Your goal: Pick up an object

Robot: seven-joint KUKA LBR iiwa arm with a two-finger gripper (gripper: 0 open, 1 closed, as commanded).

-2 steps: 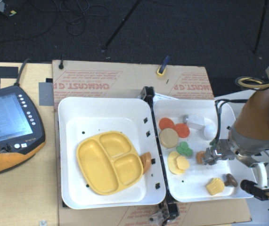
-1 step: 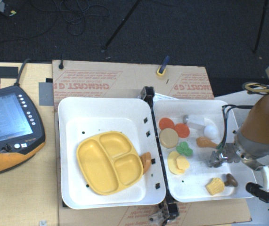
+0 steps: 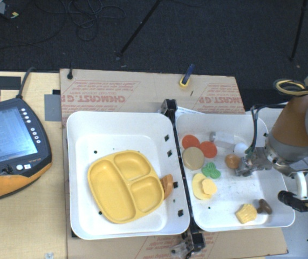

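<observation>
Object candidates lie in the right bin (image 3: 283,219): two red discs (image 3: 191,142), a tan disc (image 3: 193,158), a green piece (image 3: 211,171), pale yellow pieces (image 3: 203,188), a brown-orange lump (image 3: 232,161), a white ball (image 3: 240,148), a yellow ridged piece (image 3: 246,213) and a small dark brown item (image 3: 263,205). We note the arm (image 3: 293,127) entering from the right, orange band over the bin's right rim, wrist bent down toward the bin floor. The gripper (image 3: 245,167) sits low in the right half of that bin; we cannot tell from this slant how it stands. The brown-orange lump lies just beside the gripper on its left, the white ball just above it; contact is unclear. The yellow ridged piece is near, toward the front. The left bin (image 3: 78,144) carries a yellow divided tray (image 3: 124,192) with an orange-brown item (image 3: 167,185) at its right edge. The cardboard (image 3: 143,88) under the bins bears red print, upside down, reading "CHEMCNZT". A teach pendant (image 3: 11,144) lies left; its screen text is too small to read.
</observation>
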